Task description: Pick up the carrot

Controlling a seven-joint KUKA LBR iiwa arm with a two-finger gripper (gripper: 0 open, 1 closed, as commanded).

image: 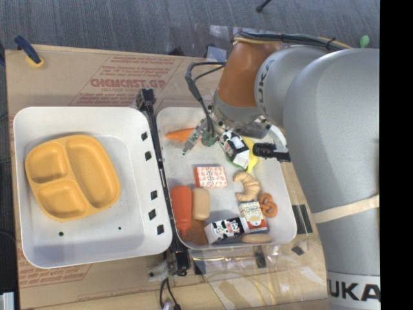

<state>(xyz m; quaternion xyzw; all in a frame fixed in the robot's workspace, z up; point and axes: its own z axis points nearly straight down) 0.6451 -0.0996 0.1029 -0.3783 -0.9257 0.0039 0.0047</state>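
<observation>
Lying in the far-left corner of the right bin (284, 234), the carrot (181, 134) is showing as a short orange wedge, its long axis running roughly across the bin, parallel to the far wall, with the narrow tip pointing toward the divider between the two bins and the broad end pointing toward the arm. The pincer (197, 137) is hanging just beside that broad end, on the side away from the divider, so the carrot is lying to the pincer's left as the camera sees it, and the two are looking nearly touching. Whether its fingers are parted or closed is not something I can tell, since the dark fingertips are blurring together against the bin floor; nothing is visibly sitting between them, so I am not judging the carrot as held. Judging from this, the coming move is turning on a small sideways shift toward the divider so the fingers straddle the carrot across its short width rather than along its length. Nearer the camera from the carrot, a small red-and-white box (211, 176) is lying well apart, and a croissant (248, 186) farther still. Beyond the divider, a yellow compartment plate (71, 176) is resting in the left bin (26, 237) on the bench (97, 76).
</observation>
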